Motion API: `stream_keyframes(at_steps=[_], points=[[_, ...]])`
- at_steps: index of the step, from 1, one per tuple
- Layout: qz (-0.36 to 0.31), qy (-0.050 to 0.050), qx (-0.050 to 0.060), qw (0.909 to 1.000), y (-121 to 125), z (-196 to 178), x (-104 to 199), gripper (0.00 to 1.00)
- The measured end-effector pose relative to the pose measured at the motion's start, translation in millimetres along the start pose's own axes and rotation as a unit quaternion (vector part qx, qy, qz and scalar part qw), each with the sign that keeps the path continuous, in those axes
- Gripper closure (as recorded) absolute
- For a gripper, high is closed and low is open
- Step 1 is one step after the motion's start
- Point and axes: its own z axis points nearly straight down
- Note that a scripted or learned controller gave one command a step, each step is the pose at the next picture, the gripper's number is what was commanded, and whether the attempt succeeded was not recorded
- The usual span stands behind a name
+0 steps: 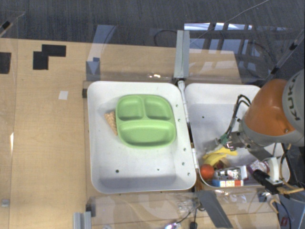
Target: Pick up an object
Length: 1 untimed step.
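Start at the left of the frame and you see bare wooden bench (pixel 43 142) with a few black marks near the upper left corner. Moving right, the left bin (pixel 102 173) sits mid-frame and carries a green divided plate (pixel 145 120), with a tan, crumbly item (pixel 111 122) tucked against the plate's left edge. Past the divider you reach the right bin (pixel 209 101), whose upper part is bare white. The pickable things are bunched in its lower end: a yellow banana-like piece (pixel 217 155), a small red round object (pixel 206 171) just below and left of it, and a flat box with red and blue print (pixel 228 174) beside that. The arm (pixel 271 113) comes in from the right edge, its orange band hanging over the bin's right side. The gripper (pixel 228 141) sits just above and slightly right of the yellow piece, very near it; you cannot tell from this view how wide it is, nor whether it touches anything.
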Motion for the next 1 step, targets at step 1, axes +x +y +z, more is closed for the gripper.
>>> stream_keyframes(at_steps=[1], points=[[-0.059,0.002,0.010,0.9982,-1.5,-80.3,19.4,0.00]])
